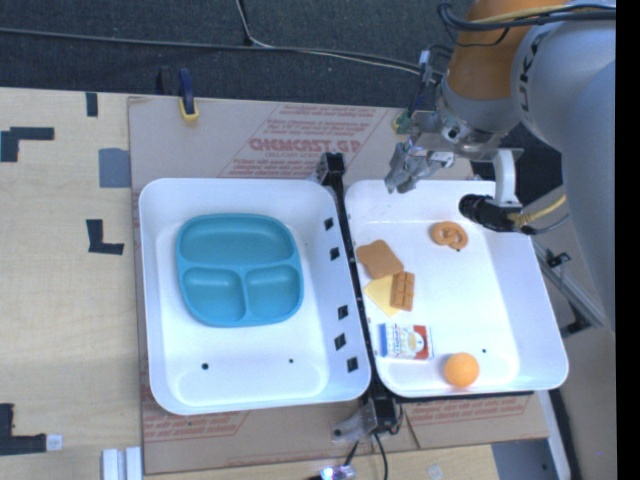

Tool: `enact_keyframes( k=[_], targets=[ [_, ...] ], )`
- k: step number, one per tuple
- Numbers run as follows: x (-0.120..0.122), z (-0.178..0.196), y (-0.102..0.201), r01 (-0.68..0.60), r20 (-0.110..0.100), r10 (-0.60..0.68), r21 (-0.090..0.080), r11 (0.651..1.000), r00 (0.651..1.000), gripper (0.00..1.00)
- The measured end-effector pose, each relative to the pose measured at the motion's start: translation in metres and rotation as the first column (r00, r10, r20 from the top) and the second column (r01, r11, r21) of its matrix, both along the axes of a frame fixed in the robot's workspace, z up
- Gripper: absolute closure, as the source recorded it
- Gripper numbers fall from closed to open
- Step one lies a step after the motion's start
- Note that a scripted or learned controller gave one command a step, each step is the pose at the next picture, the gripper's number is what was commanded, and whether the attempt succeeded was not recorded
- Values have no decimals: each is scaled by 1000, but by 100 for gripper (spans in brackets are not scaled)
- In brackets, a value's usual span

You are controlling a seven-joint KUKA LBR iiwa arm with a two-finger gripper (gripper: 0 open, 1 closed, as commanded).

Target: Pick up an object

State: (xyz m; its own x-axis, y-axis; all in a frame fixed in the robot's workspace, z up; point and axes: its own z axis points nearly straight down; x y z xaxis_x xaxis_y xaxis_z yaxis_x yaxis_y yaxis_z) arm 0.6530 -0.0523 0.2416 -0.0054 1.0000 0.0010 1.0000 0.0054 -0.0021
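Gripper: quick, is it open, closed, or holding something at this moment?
Gripper: open or closed cannot be told; nothing visible between its fingers; it hangs over the far edge of the right bin.

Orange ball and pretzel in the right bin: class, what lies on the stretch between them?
In the camera view, bare white bin floor lies between the pretzel and the orange ball.

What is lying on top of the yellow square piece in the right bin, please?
A small brown waffle-like piece lies on the yellow square's right part, and a larger brown toast-like slice overlaps its upper edge. The parts of the yellow square beneath them are covered, as is the bin floor below.
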Motion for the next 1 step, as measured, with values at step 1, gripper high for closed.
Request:
enact_keyframes(
  k=[1],
  targets=[
    [1, 4, 50, -1, 1, 1, 0, 1000, 1000, 100]
  ],
)
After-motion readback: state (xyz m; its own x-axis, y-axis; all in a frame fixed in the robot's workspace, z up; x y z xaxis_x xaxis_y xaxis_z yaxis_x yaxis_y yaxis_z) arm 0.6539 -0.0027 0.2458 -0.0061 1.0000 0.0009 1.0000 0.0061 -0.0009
